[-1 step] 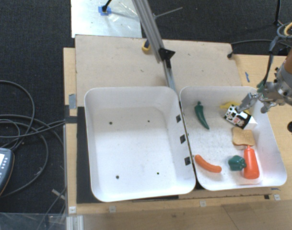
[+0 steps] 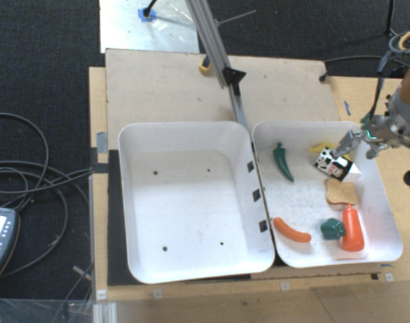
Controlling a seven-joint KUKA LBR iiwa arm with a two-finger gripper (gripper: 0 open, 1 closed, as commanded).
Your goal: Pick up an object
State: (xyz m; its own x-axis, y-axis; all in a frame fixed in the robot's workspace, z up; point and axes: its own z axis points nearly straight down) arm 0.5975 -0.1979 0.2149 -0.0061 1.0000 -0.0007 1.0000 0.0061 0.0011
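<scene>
- The gripper [image 2: 345,147] hangs over the far right part of the right bin [image 2: 386,247], its fingers spread and grasping nothing, right above a small black-and-white box [image 2: 332,165]
- That box looks the likeliest thing to pick; it lies tilted and touches a yellow item [image 2: 320,149] behind it, so closing fingers could nudge it aside or catch both
- A tan slice of bread [image 2: 342,193] lies just beside the box and might be dragged along
- Further contents of the right bin: a green pepper [image 2: 283,161], an orange sausage [image 2: 291,230], a teal lump [image 2: 332,229] and an orange bottle [image 2: 352,229] touching it
- The left bin [image 2: 127,200] shows its bare white floor with a few dark dots
</scene>
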